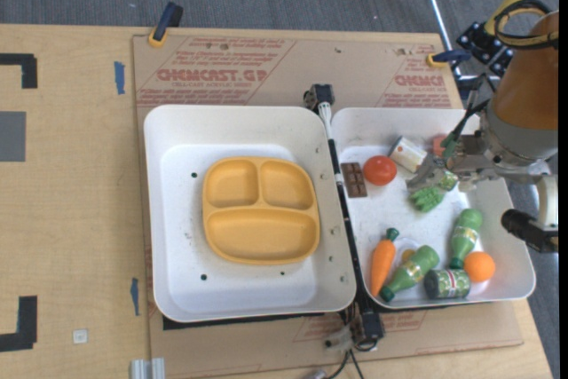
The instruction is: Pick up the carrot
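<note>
Two bottles [413, 269] crowd the carrot [382, 260]; gripper [435, 177] grip state unclear over lettuce [427, 197].

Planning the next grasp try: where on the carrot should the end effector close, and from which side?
Grip the carrot across its thick orange upper body, just below the green top, coming straight down from above. It lies flat and tapers toward the bin's near wall; a green bottle crowds its right, so the fingers probably fit best left-right there.
</note>
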`<state>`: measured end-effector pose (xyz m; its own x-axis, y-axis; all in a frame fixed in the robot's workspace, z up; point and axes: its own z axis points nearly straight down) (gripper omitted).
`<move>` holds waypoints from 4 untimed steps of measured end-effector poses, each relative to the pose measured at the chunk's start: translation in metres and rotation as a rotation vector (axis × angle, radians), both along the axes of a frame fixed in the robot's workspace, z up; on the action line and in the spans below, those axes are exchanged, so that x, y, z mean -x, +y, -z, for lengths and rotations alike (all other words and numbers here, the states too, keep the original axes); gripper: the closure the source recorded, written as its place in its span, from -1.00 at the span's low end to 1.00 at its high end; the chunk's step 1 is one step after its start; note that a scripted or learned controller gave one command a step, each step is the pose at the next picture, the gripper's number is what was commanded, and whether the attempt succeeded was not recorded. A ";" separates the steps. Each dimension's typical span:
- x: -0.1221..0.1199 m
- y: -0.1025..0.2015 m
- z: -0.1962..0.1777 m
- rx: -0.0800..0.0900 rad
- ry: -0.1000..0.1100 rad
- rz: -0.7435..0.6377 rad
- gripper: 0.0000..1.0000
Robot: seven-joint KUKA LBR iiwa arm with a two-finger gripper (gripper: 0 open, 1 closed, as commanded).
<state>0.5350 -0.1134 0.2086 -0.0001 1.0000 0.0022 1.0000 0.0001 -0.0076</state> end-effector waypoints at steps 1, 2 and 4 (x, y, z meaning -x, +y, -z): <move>0.049 0.013 0.124 0.002 -0.008 -0.045 -1.00; 0.048 0.011 0.115 0.006 -0.012 -0.042 1.00; 0.054 0.019 0.123 0.003 -0.012 0.198 -1.00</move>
